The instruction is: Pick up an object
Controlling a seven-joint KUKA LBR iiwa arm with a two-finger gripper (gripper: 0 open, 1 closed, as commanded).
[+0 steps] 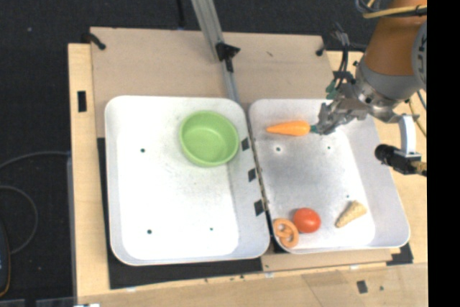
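Gripper (321,124) low over the right bin (381,176), at the thick right end of the carrot (288,129). Finger spread not readable from this angle; cannot tell whether the carrot is pinched or merely touched. No lift evident: carrot lying flat on the bin floor, near the back wall, long axis running left to right, tip pointing toward the divider between the bins.

Judged step: closing on the carrot end before the lift. To do well: seat the grasp a little further in from the very end, across the narrow width rather than along the length, since a tapered, smooth body probably slips out of an end pinch. Lift straight up, slowly, watching for swing or droop of the free tip.

Outward from there: tomato (307,219) near the front wall of the same bin, a pretzel-like ring (286,232) touching its left side, a pale wedge (351,213) to its right, all well apart from the carrot. Left bin (144,226) with a green bowl (209,138) upright toward its back.
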